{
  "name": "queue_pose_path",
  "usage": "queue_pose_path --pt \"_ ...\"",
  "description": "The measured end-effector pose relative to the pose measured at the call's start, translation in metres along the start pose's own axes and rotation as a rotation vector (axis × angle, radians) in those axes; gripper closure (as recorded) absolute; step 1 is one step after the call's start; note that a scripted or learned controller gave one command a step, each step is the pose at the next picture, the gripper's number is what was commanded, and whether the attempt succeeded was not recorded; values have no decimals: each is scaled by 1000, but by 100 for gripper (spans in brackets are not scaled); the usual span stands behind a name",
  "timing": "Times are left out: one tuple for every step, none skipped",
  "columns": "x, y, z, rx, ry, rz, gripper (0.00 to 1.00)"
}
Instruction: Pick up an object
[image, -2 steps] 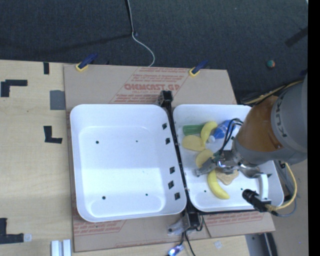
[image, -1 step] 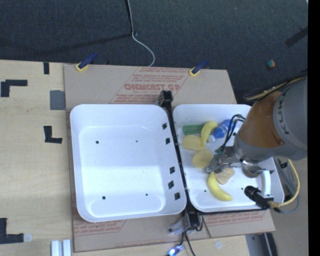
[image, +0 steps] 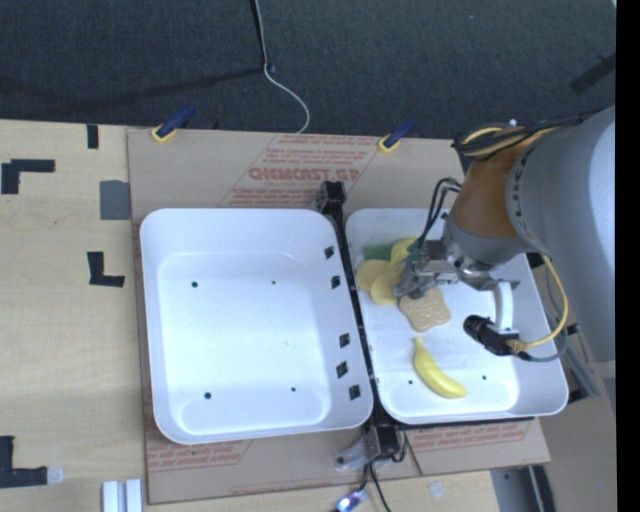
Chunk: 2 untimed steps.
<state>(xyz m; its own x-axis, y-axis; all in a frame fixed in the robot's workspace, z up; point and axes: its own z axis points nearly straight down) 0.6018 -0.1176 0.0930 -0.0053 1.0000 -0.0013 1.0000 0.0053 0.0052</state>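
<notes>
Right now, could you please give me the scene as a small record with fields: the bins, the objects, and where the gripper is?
left bin: white, shallow, left of the divider
right bin: white, holds all objects listed here
banana: yellow, lying near the front of the right bin
cracker-like piece: tan, flat, just below the gripper
yellow pieces: pale yellow, near the right bin's left wall
green item: partly hidden, behind the yellow pieces
gripper: low over the right bin, among the yellow pieces
grasp: cannot be judged
</notes>
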Motion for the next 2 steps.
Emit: queue_pose_path --pt "4 17 -16 5 2 3 100" --pt "-17 27 -58 2 0 5 100"
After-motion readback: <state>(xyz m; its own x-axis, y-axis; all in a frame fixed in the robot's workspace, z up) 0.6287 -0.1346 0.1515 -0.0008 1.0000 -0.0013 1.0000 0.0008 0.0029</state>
